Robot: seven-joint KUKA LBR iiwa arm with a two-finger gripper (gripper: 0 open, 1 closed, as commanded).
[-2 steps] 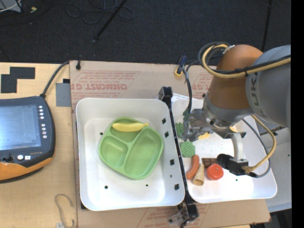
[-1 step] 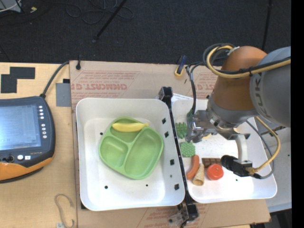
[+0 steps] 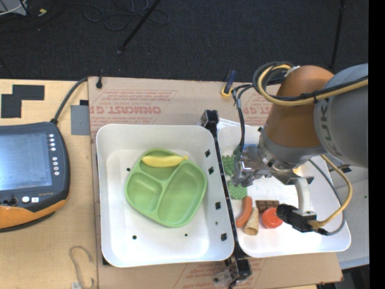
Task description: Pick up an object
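I see the gripper (image 3: pixel 243 172) low over the left edge of the right bin (image 3: pixel 337 236), centre-right of frame, above a green object (image 3: pixel 231 164); I cannot tell how its jaws stand. The nearest candidate, an orange sausage-shaped piece (image 3: pixel 244 211), lies just below it at lower centre-right. I judge it light, smooth and rounded, likely to roll, so I'd grasp across its middle.

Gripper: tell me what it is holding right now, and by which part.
Cannot be told. The gripper sits low over the green item in the right bin, but the arm hides any hold.
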